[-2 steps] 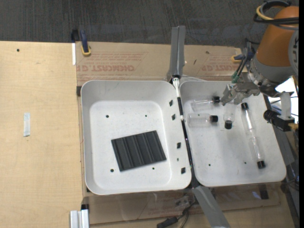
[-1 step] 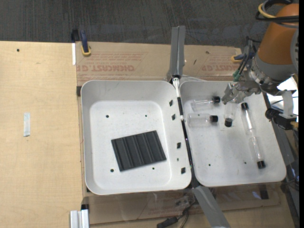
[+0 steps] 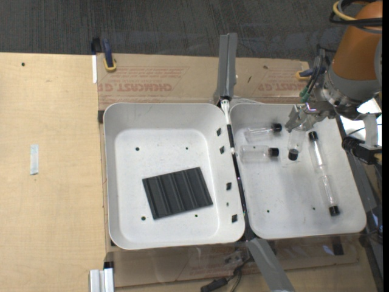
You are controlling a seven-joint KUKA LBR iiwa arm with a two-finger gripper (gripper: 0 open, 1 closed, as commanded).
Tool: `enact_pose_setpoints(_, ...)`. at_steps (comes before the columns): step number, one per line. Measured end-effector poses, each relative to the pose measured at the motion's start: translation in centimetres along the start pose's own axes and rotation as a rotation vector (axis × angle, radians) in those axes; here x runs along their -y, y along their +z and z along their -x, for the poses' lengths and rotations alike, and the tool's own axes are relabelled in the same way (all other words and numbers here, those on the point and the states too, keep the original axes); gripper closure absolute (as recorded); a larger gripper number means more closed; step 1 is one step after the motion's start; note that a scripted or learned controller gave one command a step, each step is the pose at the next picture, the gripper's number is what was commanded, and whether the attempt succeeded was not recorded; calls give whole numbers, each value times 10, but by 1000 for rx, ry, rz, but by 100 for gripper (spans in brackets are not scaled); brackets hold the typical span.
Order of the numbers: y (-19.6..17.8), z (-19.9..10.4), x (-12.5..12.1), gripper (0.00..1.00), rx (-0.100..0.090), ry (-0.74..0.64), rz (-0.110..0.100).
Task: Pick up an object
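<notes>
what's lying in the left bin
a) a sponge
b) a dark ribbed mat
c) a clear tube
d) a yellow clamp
b: a dark ribbed mat lies flat on the floor of the left bin, while the clear tubes lie in the right bin.

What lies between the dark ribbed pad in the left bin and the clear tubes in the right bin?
Camera view: the bins' adjoining rims lie between the ribbed pad and the tubes.
</notes>
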State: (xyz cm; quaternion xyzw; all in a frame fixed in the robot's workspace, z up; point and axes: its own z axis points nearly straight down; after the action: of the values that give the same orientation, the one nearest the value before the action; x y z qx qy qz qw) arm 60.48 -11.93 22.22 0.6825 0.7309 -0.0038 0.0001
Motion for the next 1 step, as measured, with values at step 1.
enact_pose_setpoints(1, -8, 1, 0, 100, 1, -1, -1)
